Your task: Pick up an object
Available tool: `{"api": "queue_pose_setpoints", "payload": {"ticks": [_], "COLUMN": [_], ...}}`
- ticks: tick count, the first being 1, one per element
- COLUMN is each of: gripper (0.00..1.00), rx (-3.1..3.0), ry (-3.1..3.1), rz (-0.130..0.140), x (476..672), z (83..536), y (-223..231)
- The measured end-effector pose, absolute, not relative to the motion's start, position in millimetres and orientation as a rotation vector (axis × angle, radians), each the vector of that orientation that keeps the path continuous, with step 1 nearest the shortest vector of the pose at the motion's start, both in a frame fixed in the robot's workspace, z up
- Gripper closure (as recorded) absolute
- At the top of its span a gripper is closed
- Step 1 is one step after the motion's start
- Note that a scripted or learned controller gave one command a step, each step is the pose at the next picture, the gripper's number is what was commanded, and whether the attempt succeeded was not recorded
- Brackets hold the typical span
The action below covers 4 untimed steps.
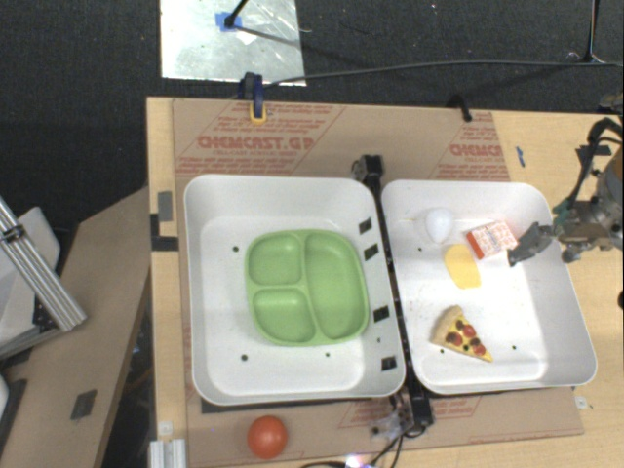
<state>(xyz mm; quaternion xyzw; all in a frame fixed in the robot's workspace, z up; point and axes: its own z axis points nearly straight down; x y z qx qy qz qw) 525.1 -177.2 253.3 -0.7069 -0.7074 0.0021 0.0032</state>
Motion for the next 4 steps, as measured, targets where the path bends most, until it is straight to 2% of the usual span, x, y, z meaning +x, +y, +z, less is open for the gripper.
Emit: {"api": "queue_pose_setpoints", "payload": {"ticks": [1,3,4], "gripper": [0.00,0.00,0.00], "rx": [-2.219,-2.218,-2.218], "ry": [-2.226,-2.220,-2.221], "rz": [-0.001,0.003,0.002], "x": [527.1,513.5,513.1], "z": [258,138,86], "y": [-177,-181,-180]}}
